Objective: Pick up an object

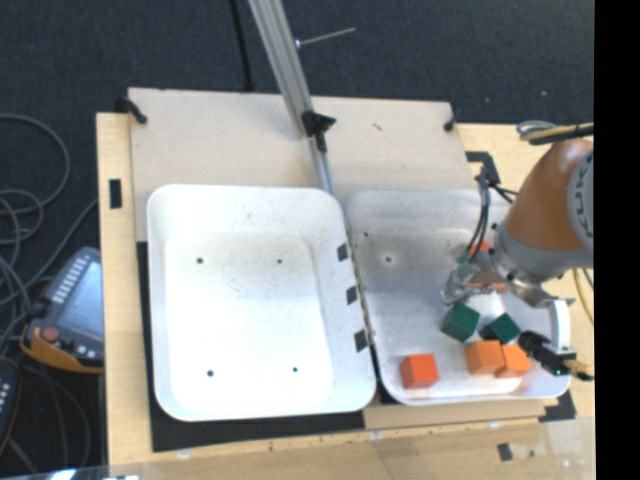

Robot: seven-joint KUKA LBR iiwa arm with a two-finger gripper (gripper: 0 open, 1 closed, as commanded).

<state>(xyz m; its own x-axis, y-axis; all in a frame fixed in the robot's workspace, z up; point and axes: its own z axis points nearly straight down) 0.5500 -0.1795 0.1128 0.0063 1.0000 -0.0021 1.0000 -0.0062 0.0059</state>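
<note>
The right bin holds several small blocks near its front right corner. A dark green block lies just below my gripper, and a second green block sits to its right. One orange block rests near the front rim, and two more orange blocks lie together at the front right. My gripper hangs low over the right part of this bin, right above the green blocks. The wrist hides its fingertips.
The left bin stands beside the right one. A slanted metal rail runs from the top of the view down to the gap between the bins. Cables and a handheld pendant lie left of the bench.
</note>
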